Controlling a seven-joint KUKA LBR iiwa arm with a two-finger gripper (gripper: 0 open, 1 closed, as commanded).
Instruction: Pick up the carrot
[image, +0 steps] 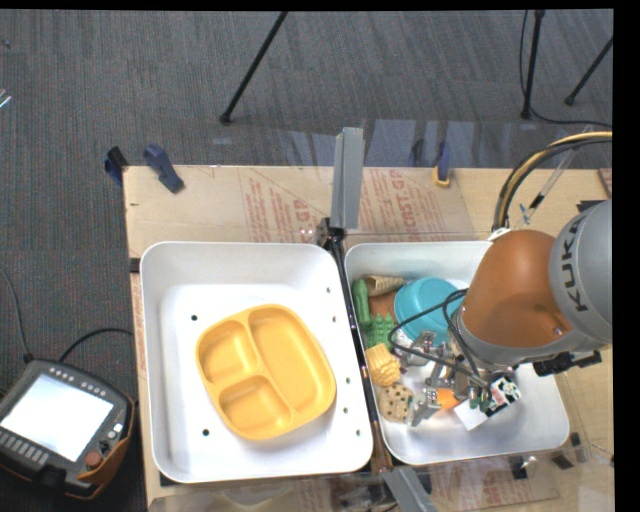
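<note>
The left bin offers open white floor along its upper and left sides; a yellow divided plate fills its middle and lower part. The right bin is crowded: the arm's orange band hangs over its right half, and the end effector sits low among packed toys. A green toy, a teal bowl and a yellow corn-like piece press against the left wall. Bare floor shows at the lower right corner.
</note>
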